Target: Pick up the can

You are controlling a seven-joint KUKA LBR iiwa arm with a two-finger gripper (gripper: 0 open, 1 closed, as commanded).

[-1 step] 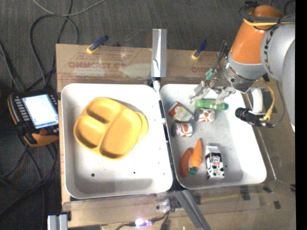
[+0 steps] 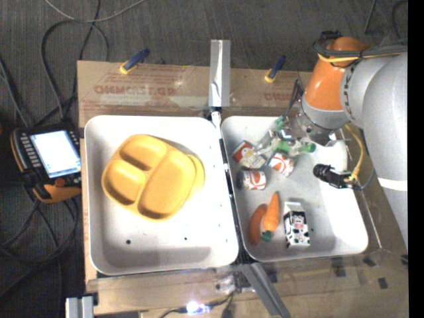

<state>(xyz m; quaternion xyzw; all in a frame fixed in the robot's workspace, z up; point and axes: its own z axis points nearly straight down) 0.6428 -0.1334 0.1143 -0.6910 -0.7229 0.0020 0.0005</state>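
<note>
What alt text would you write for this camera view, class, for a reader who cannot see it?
The gripper hangs over the right bin, above a can, carrot and small cartons. The left bin holds a yellow divided tray.

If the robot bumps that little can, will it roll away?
Probably a bit. The can seems to lie on its side in the right bin, so it could roll. The carrot and carton close by might stop it.

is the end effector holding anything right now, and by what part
Cannot be told. The end effector sits low in the right bin, right over the can and a small carton, but no item is visibly gripped by it.
</note>
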